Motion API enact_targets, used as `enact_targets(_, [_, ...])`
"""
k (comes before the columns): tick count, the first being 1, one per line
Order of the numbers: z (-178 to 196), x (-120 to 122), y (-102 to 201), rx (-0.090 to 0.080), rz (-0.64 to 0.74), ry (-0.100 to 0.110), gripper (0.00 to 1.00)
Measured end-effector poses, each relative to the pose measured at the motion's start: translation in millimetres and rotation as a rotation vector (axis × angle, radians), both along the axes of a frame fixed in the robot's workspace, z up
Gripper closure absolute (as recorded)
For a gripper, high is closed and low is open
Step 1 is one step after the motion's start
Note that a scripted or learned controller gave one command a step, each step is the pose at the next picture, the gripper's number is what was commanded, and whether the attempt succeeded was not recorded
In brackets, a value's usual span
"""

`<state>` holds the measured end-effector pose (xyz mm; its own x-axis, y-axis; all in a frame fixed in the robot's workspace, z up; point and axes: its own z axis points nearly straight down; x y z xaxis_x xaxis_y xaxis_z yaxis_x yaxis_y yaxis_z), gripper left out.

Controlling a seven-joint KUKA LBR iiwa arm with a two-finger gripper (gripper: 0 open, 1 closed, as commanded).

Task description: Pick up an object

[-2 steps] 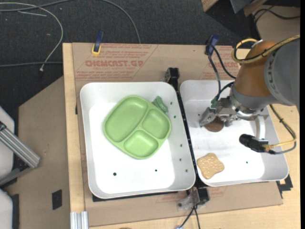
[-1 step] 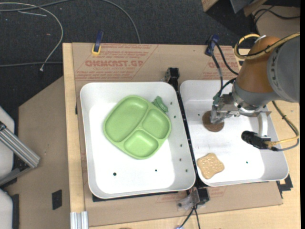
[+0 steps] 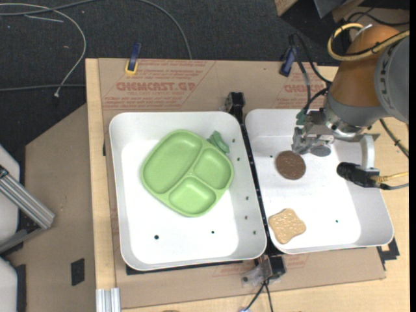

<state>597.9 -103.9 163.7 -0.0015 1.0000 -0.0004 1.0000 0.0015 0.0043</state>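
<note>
A round dark-brown cookie [image 3: 290,165] lies in the right bin [image 3: 338,239], near its back left. Toward the front left of the same bin sits a tan, toast-shaped piece [image 3: 286,225]. My gripper [image 3: 310,143] hangs over the right bin, just up and to the right of the brown cookie, with nothing visibly held. The grey arm with its orange band [image 3: 361,77] reaches in from the upper right.
The left bin [image 3: 130,239] holds a green divided plate [image 3: 187,172] with a small green object [image 3: 219,142] at its back right rim. A black fitting with a cable [image 3: 357,173] sits over the right bin's right side. The bins meet at a ridge with black clips [image 3: 234,102].
</note>
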Motion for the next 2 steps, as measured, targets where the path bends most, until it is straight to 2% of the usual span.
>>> enact_targets(1, [55, 2, 0, -0.001, 0.0, -0.003, 1.0])
enact_targets(2, [67, -7, 55, 0.003, 0.005, 0.004, 1.0])
